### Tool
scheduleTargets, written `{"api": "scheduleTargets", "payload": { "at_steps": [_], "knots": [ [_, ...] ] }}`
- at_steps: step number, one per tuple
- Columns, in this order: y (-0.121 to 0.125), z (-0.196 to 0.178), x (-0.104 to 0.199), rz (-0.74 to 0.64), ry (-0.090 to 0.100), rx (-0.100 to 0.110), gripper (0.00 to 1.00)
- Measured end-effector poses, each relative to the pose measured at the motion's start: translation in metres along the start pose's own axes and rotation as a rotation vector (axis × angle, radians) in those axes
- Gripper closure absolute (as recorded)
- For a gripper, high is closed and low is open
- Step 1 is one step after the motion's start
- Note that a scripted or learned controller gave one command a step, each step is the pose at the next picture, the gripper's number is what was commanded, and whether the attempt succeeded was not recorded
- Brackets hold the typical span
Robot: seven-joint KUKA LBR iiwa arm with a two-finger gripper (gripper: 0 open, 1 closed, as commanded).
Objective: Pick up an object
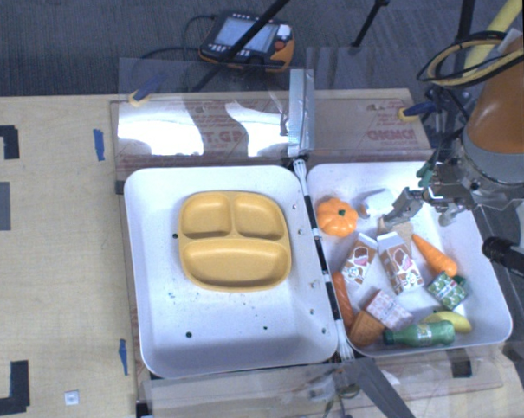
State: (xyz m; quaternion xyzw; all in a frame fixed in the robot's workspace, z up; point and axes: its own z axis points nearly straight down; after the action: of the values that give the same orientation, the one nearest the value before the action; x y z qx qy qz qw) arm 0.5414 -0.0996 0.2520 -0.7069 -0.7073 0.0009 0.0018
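My gripper [402, 208] hovers over the right bin [497, 328] (near pumpkin [336, 216]). Fingers open, holding nothing.

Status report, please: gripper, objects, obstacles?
Gripper above right bin, nothing held. Pumpkin, cartons, carrot all lying there, crowded.

Bright, even overhead light, strong white glare on the clear panel [198, 129] behind the bins, soft faint shadows, slightly soft focus overall, mild graininess, colours a little washed
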Motion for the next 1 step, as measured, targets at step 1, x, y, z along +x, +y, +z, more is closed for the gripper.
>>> {"api": "scheduleTargets", "payload": {
  "at_steps": [1],
  "knots": [
    [0.0416,0.1126,-0.0705,0.058,0.000,-0.001,0.00]
  ]
}}
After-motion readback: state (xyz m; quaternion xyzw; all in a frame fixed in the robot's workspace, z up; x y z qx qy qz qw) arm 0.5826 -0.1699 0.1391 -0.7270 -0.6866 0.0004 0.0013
